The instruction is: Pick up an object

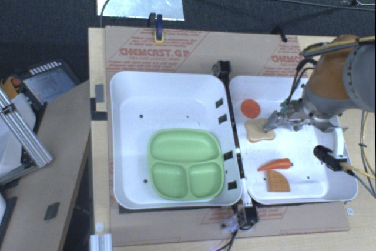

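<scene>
The arm (341, 76) runs off the right edge — its upper links are cut away. The gripper (275, 122) hangs over the beige piece (260, 131), covering that piece's right end — contact cannot be judged. The orange-brown wedge (278, 183) is too small to identify.

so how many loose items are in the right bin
4. An orange round piece near the bin's upper left, a tan piece just below it by the gripper, an orange carrot-like piece lower down, and a brown wedge beneath that. The arm may hide more.
</scene>
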Controlling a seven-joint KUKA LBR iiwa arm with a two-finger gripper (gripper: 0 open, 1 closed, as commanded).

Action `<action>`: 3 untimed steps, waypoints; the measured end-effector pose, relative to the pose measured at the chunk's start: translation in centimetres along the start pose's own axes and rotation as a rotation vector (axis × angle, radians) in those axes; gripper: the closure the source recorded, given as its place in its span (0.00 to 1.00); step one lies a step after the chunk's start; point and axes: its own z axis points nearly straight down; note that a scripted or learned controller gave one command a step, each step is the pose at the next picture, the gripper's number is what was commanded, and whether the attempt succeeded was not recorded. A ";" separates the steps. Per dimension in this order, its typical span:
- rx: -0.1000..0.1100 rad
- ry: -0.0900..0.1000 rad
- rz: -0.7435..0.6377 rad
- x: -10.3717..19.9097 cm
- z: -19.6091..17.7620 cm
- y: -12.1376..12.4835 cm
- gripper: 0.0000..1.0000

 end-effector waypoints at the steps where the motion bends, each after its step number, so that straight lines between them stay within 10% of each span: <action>1: -0.006 -0.002 -0.001 -0.1 -1.4 0.2 1.00; 3: -0.012 -0.004 -0.003 -0.7 -14.2 0.4 1.00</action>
